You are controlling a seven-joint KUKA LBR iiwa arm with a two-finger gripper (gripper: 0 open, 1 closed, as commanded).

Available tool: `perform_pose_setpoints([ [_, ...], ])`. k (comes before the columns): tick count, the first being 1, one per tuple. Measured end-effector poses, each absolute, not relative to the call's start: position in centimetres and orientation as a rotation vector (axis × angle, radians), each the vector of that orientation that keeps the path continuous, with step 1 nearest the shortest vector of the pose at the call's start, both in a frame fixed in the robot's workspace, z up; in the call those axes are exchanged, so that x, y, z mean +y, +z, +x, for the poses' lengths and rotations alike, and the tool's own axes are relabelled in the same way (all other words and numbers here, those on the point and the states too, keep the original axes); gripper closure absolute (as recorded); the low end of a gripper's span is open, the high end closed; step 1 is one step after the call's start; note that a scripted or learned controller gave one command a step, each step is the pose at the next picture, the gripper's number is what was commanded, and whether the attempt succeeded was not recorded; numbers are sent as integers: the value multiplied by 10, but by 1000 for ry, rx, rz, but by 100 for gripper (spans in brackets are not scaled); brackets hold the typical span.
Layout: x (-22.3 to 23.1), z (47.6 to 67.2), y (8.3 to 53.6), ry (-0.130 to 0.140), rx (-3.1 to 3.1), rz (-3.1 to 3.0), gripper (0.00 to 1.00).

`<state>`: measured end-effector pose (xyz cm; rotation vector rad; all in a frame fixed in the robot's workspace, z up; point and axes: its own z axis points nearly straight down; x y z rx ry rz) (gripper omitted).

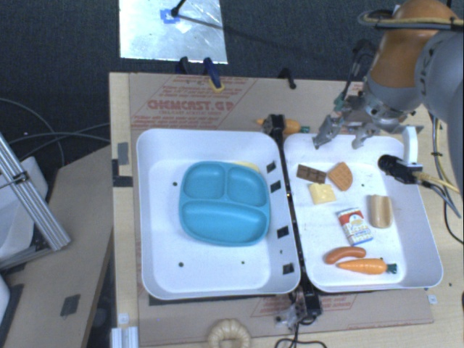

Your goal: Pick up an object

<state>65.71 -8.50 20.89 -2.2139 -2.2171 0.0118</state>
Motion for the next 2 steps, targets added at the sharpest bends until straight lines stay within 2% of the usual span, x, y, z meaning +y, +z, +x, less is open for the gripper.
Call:
perform_pose_setpoints([
  [1,-85,660,217,-1,-2226,-2219,0],
  [2,-91,655,172,2,-2222,-2220,0],
])
